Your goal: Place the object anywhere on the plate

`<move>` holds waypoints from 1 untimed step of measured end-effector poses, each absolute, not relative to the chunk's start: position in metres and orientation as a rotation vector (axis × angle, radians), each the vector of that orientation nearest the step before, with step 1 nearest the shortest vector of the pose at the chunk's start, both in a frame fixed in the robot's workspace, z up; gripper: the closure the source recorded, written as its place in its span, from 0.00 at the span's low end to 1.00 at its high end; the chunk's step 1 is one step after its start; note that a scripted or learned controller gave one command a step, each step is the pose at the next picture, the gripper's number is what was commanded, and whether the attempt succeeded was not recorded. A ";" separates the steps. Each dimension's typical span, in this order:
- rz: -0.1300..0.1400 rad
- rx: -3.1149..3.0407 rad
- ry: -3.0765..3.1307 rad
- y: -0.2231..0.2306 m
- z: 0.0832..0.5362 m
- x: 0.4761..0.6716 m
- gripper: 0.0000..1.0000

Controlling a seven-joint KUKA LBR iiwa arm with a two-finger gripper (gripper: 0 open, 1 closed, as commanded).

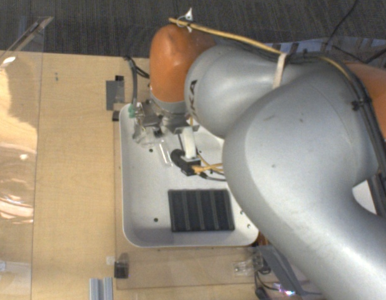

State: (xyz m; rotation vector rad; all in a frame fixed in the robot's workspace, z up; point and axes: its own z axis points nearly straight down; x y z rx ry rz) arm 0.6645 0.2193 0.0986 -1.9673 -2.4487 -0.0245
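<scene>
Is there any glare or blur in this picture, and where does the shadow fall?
Camera view: sharp overall; bright glare on the clear panel at left; the arm shades the white bin softly beneath it; the dark ribbed plate looks evenly lit.

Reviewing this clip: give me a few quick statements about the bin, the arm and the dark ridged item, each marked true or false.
1. A dark ridged rectangular object lies flat on the floor of the white bin. True.
2. The gripper is directly over the dark ridged rectangular object. False: it is near the bin's far end, apart from it.
3. The arm covers much of the view's right side. True.
4. The bin sits on a blue bench. False: the bench is light wood.
</scene>
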 end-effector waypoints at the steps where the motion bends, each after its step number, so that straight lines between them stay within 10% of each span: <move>1: -0.008 -1.319 -2.855 0.215 0.144 0.612 1.00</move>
